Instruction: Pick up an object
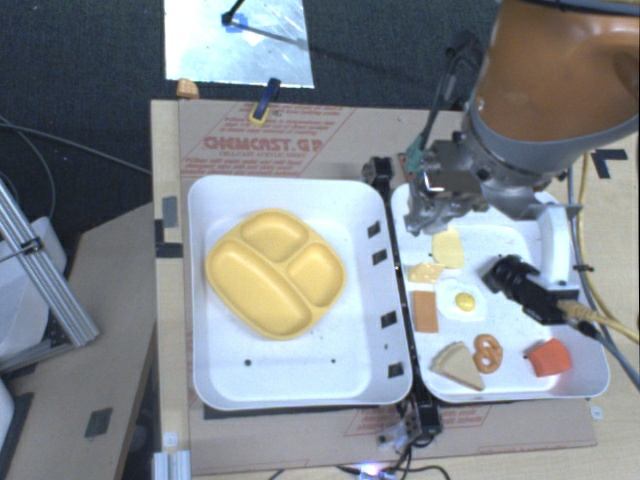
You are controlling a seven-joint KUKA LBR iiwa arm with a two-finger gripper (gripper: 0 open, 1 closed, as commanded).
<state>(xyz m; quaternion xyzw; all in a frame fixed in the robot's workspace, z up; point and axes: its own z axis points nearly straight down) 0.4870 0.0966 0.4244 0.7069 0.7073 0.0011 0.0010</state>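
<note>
In the camera view, two shallow white bins sit side by side on a printed cardboard sheet (280,143).

Left bin (215,368): one item, a yellow divided plate (275,273) with three compartments. It lies flat near the middle, turned at an angle to the walls.

Right bin (505,243): a scatter of toy food.
- Pale yellow cheese slice (448,248), upper left of the floor.
- Small cheese wedge (426,272), touching or just below the slice, by the left wall.
- Orange-brown strip (425,311), lying lengthwise below the wedge.
- Fried egg (464,301), just right of the strip.
- Pretzel (488,352), near the front wall.
- Tan bread wedge (456,364), just left of the pretzel, at the front left.
- Red-orange block (548,357), front right, apart from the rest.

The gripper (428,218) hangs over the right bin's upper left corner, directly above the cheese slice and close to it. Nothing is seen in its grasp. Wide or narrow cannot be told; the wrist body hides the detail. All pickable items lie on the bin floors.
</note>
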